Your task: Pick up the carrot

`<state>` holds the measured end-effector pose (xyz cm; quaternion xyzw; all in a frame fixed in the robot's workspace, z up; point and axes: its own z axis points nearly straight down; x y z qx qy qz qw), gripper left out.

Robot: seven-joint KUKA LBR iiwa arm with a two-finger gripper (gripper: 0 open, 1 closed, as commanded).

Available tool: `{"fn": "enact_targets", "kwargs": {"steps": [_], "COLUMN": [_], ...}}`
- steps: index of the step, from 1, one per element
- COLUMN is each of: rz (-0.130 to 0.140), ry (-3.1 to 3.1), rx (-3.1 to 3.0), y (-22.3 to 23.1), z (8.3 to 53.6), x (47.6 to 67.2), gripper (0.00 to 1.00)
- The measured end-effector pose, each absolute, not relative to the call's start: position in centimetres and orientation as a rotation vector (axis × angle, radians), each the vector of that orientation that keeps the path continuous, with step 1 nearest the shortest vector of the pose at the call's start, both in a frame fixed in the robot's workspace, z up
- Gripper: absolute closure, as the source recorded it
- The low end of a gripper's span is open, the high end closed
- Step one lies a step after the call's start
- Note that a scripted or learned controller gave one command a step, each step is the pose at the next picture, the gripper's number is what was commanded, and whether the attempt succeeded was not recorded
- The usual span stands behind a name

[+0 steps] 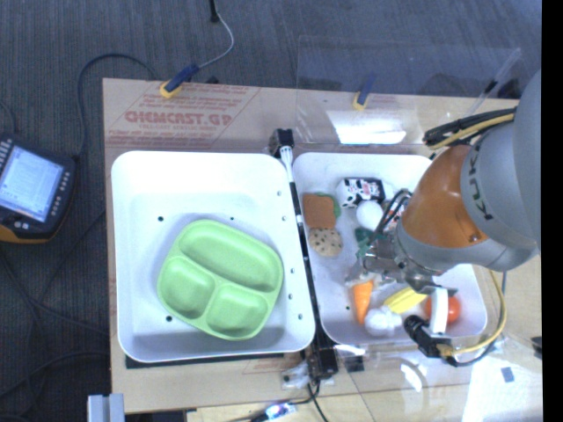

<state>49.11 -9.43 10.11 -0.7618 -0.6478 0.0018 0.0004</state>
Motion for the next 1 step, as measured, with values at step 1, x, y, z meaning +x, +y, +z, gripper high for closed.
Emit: {"fn": "enact_targets", "kwargs": {"steps": [1], "rz": [0.007], "ry": [-1.86], "rx": [-2.53], "y": [-4.87], "z": [18.24], "x": [54.07], "gripper": [1.0]}}
